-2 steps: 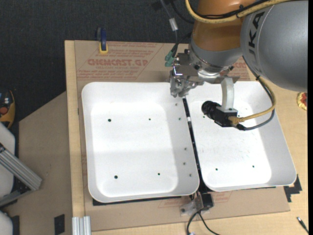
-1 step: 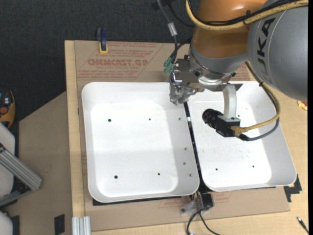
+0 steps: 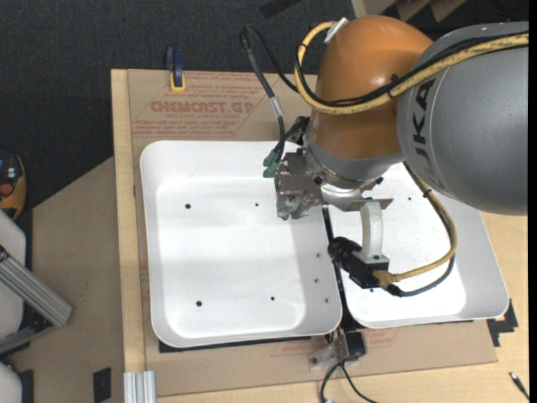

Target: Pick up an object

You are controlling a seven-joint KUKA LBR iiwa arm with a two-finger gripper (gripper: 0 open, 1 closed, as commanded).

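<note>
Orange arm joint (image 3: 365,82) looms; brown board (image 3: 205,107) reads "CHEMCAST G.P".

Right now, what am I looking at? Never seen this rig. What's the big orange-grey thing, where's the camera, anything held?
The big shape is a robot arm, grey with an orange band above its wrist, reaching in from the right. The single camera is fixed above the bench and looks down at a slant. On the brown board sit two shallow white bins side by side: the left bin and the right bin, the latter partly covered by the arm. The gripper hangs over the left bin's right edge, near the gap between the bins. From this angle I cannot tell whether it holds anything. I can make out no loose object in the visible parts of the bins, just small dark dots on their floors.
</note>
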